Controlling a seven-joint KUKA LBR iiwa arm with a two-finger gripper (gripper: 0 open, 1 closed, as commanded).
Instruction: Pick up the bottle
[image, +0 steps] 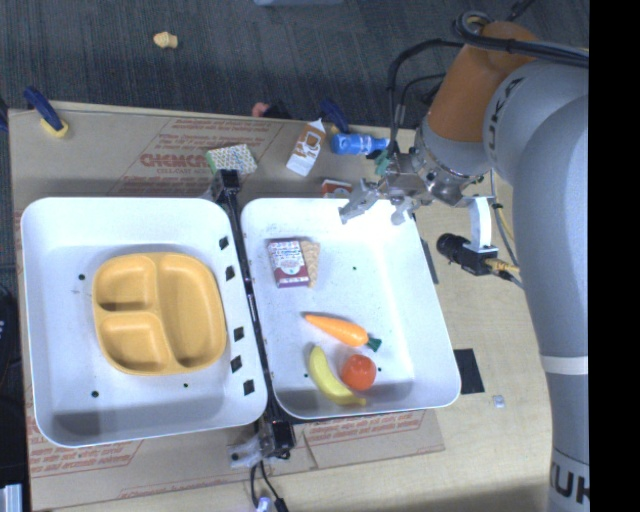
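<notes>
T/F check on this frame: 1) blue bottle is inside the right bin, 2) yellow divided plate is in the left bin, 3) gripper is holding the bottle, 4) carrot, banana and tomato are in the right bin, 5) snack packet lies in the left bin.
1) False. The blue bottle lies on the cardboard beyond the right bin, outside its far rim.
2) True. The yellow divided plate sits in the left bin.
3) False. The gripper is over the right bin's far edge, with nothing between its fingers; the bottle lies apart from it.
4) True. The carrot, banana and tomato are together near the right bin's near side.
5) False. The snack packet lies in the right bin.
</notes>
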